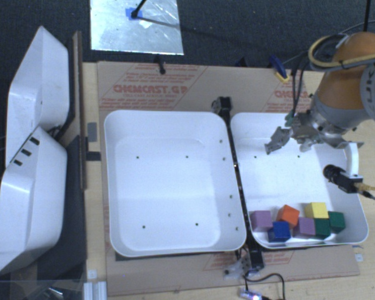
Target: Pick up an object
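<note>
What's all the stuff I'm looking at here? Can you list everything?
Bins: two, white, side by side on the bench, left bin and right bin.
Blocks: six, at the right bin's near edge: two purple, one blue, one orange, one yellow, one green.
Cardboard sheet: one, tan with red print, under the bins.
Metal plate: one, silvery, beyond the bins.
Spare tubs: two, white, far left.
Arm: one, grey with orange, from the right.
Gripper: one, grey, over the right bin.
</note>
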